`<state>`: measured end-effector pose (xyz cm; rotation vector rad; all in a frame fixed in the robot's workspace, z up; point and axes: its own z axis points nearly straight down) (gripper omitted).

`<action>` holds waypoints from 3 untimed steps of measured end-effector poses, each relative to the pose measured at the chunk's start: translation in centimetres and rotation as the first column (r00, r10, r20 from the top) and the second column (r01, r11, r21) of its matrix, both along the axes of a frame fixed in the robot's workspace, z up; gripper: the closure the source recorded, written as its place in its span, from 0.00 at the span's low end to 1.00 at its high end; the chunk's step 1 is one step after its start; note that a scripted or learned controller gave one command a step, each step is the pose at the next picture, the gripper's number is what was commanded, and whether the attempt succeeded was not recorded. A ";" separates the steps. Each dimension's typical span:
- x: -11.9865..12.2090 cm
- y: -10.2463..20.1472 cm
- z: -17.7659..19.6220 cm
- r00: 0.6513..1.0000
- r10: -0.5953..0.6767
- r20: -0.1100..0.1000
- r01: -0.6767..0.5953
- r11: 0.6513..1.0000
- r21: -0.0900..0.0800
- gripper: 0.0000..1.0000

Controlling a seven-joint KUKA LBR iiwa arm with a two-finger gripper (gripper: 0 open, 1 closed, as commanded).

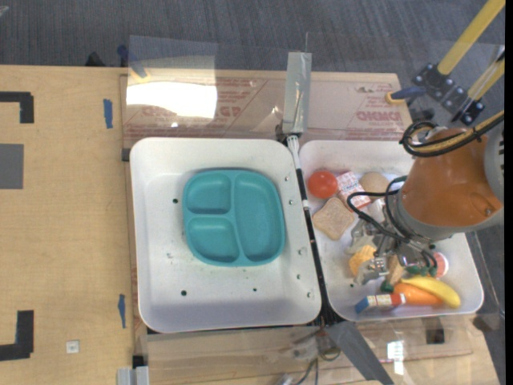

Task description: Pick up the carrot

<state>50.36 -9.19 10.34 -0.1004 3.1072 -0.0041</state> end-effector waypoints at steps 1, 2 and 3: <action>-0.9 4.8 15.6 0.999 -0.045 -0.019 0.045 0.999 0.003 1.00; 5.7 -3.8 2.4 0.986 0.160 -0.035 -0.160 0.987 0.004 1.00; 2.8 -0.2 -1.1 0.993 -0.118 -0.015 0.118 0.993 0.002 1.00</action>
